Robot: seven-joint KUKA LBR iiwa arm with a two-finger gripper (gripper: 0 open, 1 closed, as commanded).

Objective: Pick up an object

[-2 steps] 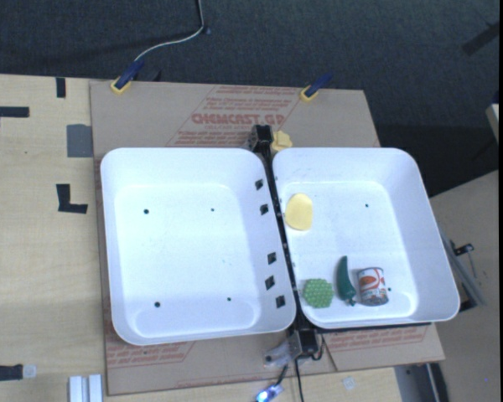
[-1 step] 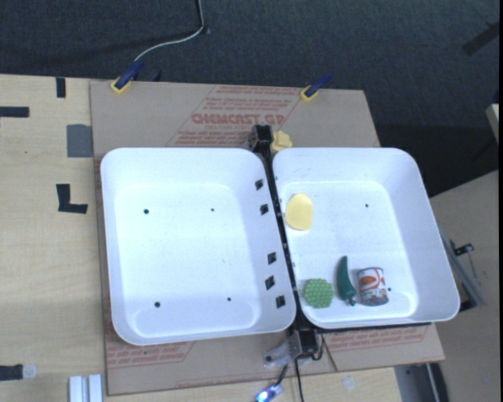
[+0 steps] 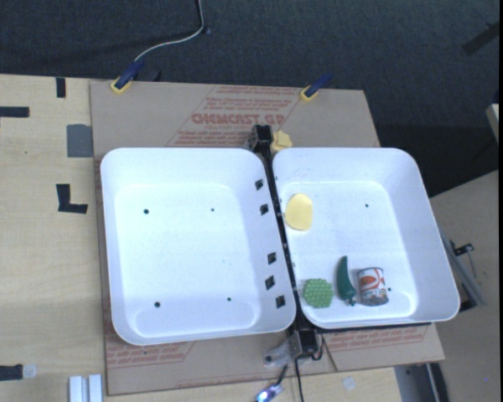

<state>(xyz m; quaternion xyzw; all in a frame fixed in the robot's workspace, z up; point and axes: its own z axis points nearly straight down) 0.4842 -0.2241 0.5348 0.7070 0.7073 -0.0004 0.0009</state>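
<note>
Right bin [image 3: 402, 174]: yellow piece [image 3: 299, 212], can [image 3: 371, 286]

Robot arm colours, shape, cables, markings: cannot tell from this view.

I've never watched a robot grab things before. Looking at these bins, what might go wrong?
The green round object, dark green piece and small can crowd together near the right bin's front wall, so a grab may knock neighbours or hit the wall. The flat yellow piece lies against the divider, which leaves little room.
</note>
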